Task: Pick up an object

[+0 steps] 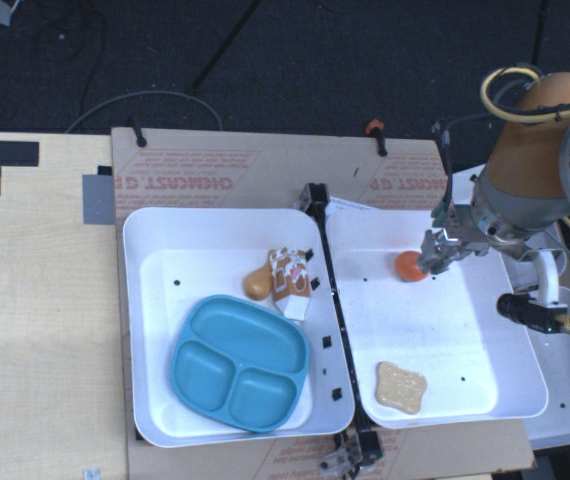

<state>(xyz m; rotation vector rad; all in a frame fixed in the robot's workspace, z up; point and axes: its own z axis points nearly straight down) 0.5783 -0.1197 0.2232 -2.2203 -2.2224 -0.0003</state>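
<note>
Dark carpet and loose cables lie behind the bench, where two white bins sit side by side on cardboard. A small red ball (410,266) rests in the right bin (485,378), toward its twelve o'clock side, and the gripper (437,255) sits just at the ball's three o'clock, touching or nearly so. Whether it has closed I cannot tell from this angle. I'd judge this the approach-to-grasp step; next it needs to straddle the ball and close before lifting. At six o'clock in that bin lies a tan slab (400,387). Over in the left bin (150,268) are a blue tray (239,362) and a printed carton (289,274). The cardboard's red print reads mirrored and I can't make it out.
</note>
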